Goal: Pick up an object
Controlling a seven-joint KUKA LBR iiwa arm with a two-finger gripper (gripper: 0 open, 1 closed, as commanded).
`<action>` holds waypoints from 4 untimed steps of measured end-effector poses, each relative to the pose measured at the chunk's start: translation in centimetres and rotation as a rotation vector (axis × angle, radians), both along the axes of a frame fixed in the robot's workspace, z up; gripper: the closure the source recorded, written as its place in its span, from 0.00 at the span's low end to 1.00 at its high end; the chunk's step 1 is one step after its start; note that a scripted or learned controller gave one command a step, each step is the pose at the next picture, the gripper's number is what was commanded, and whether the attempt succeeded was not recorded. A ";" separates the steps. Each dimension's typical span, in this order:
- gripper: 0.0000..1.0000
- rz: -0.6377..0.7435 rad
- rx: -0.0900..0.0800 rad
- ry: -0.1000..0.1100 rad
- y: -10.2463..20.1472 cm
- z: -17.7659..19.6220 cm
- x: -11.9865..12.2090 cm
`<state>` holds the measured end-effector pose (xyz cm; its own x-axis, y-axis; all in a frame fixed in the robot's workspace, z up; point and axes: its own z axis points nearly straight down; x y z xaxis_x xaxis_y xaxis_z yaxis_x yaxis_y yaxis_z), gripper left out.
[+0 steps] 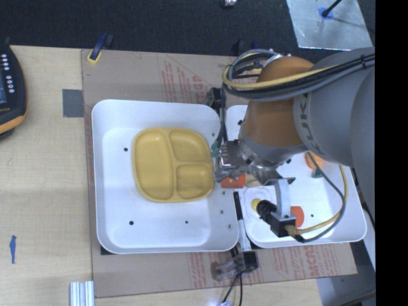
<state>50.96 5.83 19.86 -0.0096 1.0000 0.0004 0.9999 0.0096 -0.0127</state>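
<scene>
As you look down at a slant on the pale wooden counter [44, 190], two shallow white plastic bins sit side by side on a brown cardboard sheet [153, 72]. The left bin [111, 228] holds a mustard-yellow, rounded-square plastic plate [172, 164] with three compartments. The plate lies flat and right way up on the bin floor, nearer the right wall than the left. The grey robot arm with its orange band [277, 113] reaches in from the right and covers much of the right bin [344, 231]. The gripper [225, 163] hangs over the shared edge of the two bins, just beside the plate's right rim; you cannot tell whether the gripper is open or closed. A small orange-red piece [233, 181] shows just below the gripper at the divide between the bins, and you cannot tell whether the two touch. A small orange object [313, 161] lies in the right bin, partly hidden by the arm. A black-and-orange handheld controller [7, 88] rests at the counter's left edge, well apart from the bins. A blue-and-yellow clip [97, 48] sits at the cardboard sheet's upper left corner.
</scene>
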 end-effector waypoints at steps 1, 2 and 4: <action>1.00 -0.009 0.000 -0.013 -3.2 7.3 -3.5; 1.00 -0.001 -0.002 -0.012 0.8 3.1 3.1; 1.00 -0.005 -0.001 -0.013 -4.3 3.6 6.3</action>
